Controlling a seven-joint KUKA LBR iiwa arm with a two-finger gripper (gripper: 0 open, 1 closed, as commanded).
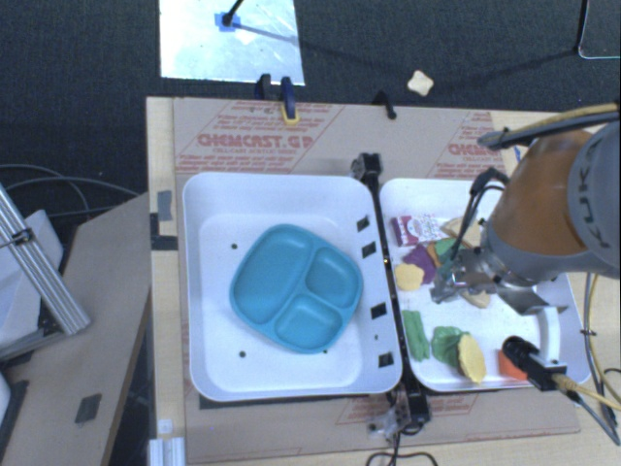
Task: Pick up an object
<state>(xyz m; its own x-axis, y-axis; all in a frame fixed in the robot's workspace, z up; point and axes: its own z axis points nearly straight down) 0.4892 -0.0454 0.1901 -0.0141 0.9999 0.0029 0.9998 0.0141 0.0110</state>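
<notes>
Claw [448, 287] low in right bin [558, 372], beside yellow toy [409, 277].

The arm [558, 197] runs off the right edge and covers much of the right bin [419, 372] and the toys beneath it, while the tool [448, 284] is too small and dark to read its fingers.

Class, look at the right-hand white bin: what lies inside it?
The right bin holds small toy foods: a yellow piece, a green piece and a purple piece. The arm covers its far side, so anything there is hidden.
</notes>
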